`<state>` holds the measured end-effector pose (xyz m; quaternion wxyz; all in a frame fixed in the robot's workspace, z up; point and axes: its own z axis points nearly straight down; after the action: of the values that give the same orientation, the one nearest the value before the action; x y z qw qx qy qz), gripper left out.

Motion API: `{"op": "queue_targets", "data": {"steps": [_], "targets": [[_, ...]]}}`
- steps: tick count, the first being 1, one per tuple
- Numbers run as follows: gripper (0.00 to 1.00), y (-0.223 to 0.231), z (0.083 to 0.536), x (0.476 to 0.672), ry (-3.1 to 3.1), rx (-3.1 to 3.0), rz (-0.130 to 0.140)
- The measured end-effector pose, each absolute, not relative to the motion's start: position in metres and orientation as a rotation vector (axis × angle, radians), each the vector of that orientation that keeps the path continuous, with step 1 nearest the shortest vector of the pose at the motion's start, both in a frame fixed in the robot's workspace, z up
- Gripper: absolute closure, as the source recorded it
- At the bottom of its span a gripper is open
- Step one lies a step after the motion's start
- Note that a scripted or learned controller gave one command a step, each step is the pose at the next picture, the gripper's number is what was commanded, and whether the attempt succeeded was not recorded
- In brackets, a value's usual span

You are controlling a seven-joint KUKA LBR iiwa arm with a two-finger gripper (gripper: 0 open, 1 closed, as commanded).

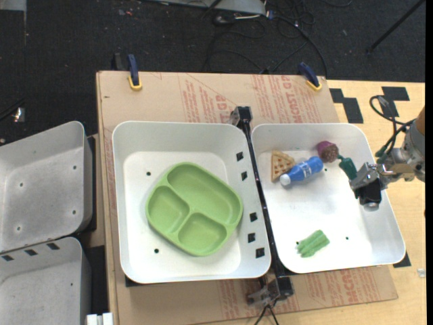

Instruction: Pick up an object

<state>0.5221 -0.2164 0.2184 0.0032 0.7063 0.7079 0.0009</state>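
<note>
A grey robot arm reaches in from the right, its dark two-finger gripper (369, 193) hanging over the right-hand wall of the right shallow white bin (389, 232); nothing is seen between the fingers, and whether they are spread or pressed together cannot be told from this slant, the tool reading as one dark block. The candidates for lifting lie scattered in that bin, none stacked, which leaves each open to a reach from above: a blue plastic bottle with a white cap (302, 171) lies on its side near the back, just beside a tan waffle-patterned triangular wedge (281, 164); a small purple rounded toy (328, 150) sits close to the back wall; a dark teal elongated piece (348, 166) lies nearest the gripper, by the right wall; a bright green ridged block (312, 243) rests alone toward the front, well apart from the rest. The left shallow white bin (128, 181) holds a light green divided plastic plate (194, 208), flat and tilted askew. Judged from this, the pick has not begun; the teal piece looks the likeliest target, though its place against the wall may crowd the fingers.
</note>
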Motion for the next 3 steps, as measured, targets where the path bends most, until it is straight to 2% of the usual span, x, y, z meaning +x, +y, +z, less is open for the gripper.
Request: {"op": "queue_targets", "data": {"steps": [1, 2, 3], "targets": [[1.00, -0.217, 0.271, 0.523, 2.221, 2.214, 0.002], [1.00, -0.156, 0.270, 0.530, 2.230, 2.214, 0.001], [1.00, -0.098, 0.256, 0.547, 2.233, 2.213, 0.001]]}}
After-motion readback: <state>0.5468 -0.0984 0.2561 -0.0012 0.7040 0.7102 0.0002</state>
